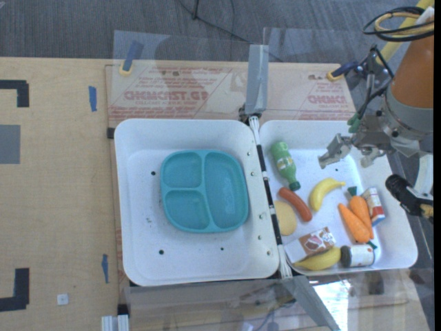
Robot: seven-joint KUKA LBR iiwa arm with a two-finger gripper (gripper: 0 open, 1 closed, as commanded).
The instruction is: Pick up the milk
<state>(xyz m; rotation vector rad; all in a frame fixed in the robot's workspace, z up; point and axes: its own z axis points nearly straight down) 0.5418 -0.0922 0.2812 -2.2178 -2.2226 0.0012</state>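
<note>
The milk (317, 241) is a small brown and white carton lying flat near the front of the right bin (406, 254), between a yellow round piece and a banana. My gripper (353, 153) hangs over the upper right part of that bin, well behind the carton and to its right. Its fingers (333, 152) are spread open with nothing between them. The grey arm with its orange band rises at the right edge.
Around the carton lie a green bottle (283, 163), a sausage (295, 203), two bananas (324, 192), two carrots (357, 219), a red and white can (374, 204) and a white bottle with a dark cap (358, 255). The left bin holds a teal divided plate (204, 190).
</note>
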